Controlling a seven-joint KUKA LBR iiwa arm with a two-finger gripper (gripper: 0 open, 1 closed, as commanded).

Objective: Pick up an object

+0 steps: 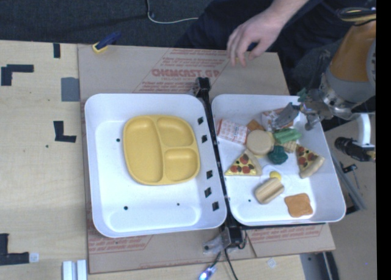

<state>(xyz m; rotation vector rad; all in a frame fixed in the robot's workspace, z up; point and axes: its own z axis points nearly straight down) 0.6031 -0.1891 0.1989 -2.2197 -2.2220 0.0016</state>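
Cluttered right bin (337,196): pincer (292,115) over toy food; its opening cannot be told.

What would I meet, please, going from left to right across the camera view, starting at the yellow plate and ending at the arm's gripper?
Yellow divided plate → pizza slice beside the bin divider → hot dog → orange toast-like piece → second pizza slice → gripper near the right bin's far right corner.

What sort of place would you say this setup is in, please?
Probably a robotics lab: two white bins on a taped cardboard bench, toy food such as a pizza slice, a yellow divided plate, and a person's hand nearby.
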